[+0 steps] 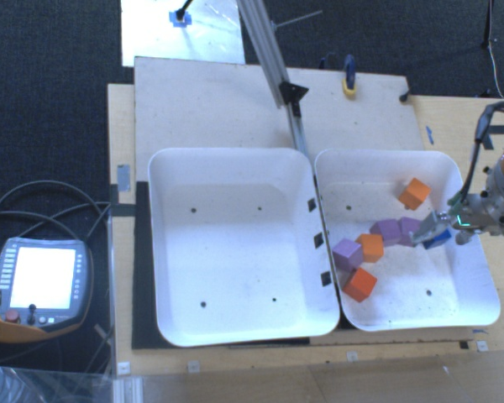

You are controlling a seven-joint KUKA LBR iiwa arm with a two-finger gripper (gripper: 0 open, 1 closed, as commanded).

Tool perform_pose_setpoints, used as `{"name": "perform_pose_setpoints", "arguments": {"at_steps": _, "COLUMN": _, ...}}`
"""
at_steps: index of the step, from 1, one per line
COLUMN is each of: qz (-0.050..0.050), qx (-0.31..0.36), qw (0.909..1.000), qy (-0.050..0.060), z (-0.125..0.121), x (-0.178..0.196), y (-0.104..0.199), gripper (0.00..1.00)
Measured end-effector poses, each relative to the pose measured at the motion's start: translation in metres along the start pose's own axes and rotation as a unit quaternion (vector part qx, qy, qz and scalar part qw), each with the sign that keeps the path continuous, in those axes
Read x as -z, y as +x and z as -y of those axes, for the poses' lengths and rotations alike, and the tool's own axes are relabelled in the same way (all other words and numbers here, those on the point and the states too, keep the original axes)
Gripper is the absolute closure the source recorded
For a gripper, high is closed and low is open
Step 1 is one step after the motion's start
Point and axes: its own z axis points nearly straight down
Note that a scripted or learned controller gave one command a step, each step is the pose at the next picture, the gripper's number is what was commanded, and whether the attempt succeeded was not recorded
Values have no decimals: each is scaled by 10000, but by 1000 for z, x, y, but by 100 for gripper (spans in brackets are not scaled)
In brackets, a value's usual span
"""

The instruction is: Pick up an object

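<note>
- Camera view puts the pincer [431,232] low inside the right bin [479,305], reaching in from the right.
- Its tip sits among the blocks, touching or just beside a purple block [401,228] and a small blue piece [438,239].
- Whether its fingers grip anything, I cannot tell.
- Other blocks lie nearby: orange [414,193], orange [371,246], purple [347,252], red-orange [360,284].
- Judgement: the grasp is being attempted; nothing is lifted, so the pick remains to be done.
</note>
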Motion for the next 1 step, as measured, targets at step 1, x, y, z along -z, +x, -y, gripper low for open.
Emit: {"name": "perform_pose_setpoints", "arguments": {"at_steps": 1, "qz": -6, "qx": -6, "qw": 10000, "qy": 29, "z": -7, "x": -59, "y": -2, "gripper": 0}}
